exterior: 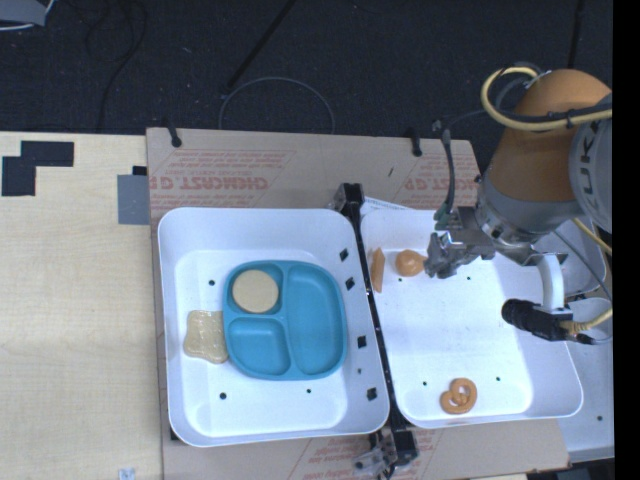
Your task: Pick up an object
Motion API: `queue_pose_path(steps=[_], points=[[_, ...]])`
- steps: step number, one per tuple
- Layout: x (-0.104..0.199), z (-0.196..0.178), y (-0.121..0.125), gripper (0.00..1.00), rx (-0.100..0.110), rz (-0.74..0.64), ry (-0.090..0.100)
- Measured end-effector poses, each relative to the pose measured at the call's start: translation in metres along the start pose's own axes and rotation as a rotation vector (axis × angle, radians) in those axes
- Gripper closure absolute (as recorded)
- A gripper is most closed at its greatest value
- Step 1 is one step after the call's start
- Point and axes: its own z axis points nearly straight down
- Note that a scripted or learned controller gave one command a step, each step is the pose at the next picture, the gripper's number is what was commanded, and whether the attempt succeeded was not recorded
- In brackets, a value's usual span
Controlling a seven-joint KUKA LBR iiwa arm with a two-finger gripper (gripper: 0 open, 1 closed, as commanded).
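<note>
My gripper [441,261] hangs over the upper left part of the right bin [520,368], just right of a small round orange ball [408,263]. A thin tan stick-shaped item [378,269] lies upright against that bin's left wall, left of the ball. A pretzel-shaped brown piece [459,396] rests near the bin's front edge. The fingers are dark and foreshortened, so their state is unclear. Nothing shows between them.
The left bin [190,398] holds a blue three-compartment tray [325,353] with a round tan cookie [254,291] in its upper left compartment. A pale bread-like slice [205,335] lies beside the tray's left edge. A black divider [362,298] separates the bins.
</note>
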Motion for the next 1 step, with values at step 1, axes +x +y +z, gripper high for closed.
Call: queue_pose_path(steps=[1], points=[[0.0512, -0.0064, -0.0025, 1.0, -0.001, 0.0, -0.001]])
